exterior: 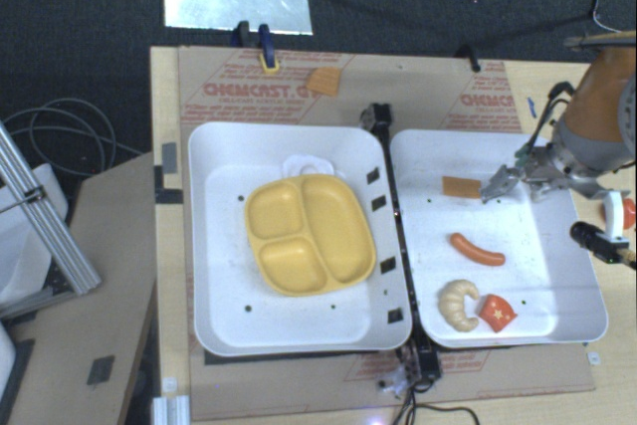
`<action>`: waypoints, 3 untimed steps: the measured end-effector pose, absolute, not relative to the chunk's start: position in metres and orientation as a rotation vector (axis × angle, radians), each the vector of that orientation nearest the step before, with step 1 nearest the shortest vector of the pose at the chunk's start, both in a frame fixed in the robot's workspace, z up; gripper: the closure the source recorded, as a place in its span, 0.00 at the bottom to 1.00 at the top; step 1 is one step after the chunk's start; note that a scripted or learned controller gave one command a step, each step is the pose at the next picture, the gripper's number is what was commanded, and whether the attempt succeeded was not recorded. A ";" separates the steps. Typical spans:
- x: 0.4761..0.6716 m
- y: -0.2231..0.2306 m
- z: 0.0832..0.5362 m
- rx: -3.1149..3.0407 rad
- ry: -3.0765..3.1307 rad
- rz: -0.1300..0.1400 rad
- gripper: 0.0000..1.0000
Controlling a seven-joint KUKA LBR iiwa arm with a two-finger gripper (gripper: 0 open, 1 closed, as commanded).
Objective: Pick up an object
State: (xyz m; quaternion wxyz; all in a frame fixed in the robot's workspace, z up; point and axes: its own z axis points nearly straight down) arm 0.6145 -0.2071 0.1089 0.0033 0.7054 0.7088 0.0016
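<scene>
Glossy curved sausage (477, 250), pale ridged croissant (459, 304).

Arm (602, 105) cut off by the frame's right edge; only wrist and orange band visible. Gripper (501, 182) small and blurred just right of the brown slice (461, 186); finger spacing unreadable. White piece (309, 163) mostly hidden beneath the yellow tray (310, 234), far rim only. Red-white item (618, 213) right of the arm, clipped, unidentifiable.

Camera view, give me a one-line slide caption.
Pincer hovers by the brown block in the right bin; yellow tray fills the left.
</scene>
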 end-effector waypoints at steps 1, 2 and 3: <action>0.544 -0.138 0.176 2.213 2.229 0.006 0.00; 0.485 -0.128 0.082 2.222 2.222 0.000 0.00; 0.489 -0.130 0.096 2.216 2.218 0.004 1.00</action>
